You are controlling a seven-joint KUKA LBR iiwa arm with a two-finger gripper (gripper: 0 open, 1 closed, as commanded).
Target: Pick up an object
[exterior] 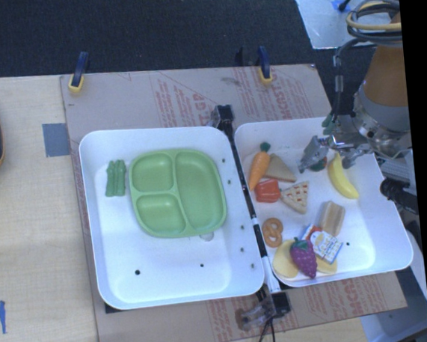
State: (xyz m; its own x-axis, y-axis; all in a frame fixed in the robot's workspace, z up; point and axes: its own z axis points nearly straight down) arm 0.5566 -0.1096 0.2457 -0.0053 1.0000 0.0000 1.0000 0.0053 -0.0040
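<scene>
Grey two-finger gripper [318, 154] hangs over upper part of right shallow white bin [373, 264], fingers spread apart w/ nothing between them, just left of yellow plastic banana [342, 178] & right of tan wedge-shaped toy [279, 169]. Same bin also has orange toy carrot [257, 168], red toy pepper [267, 191], waffle-like triangular slice [296, 196], brown pretzel [272, 231], tan bread-like block [331, 218], purple grape bunch [304, 258] on a yellow round piece [284, 262], plus small printed packet [327, 246]. Left white bin [172, 287] holds green three-section plastic plate [178, 192] w/ green bean-like toy [115, 178] just beside it to the left; both bins sit on cardboard-covered wooden surface [33, 244].
</scene>
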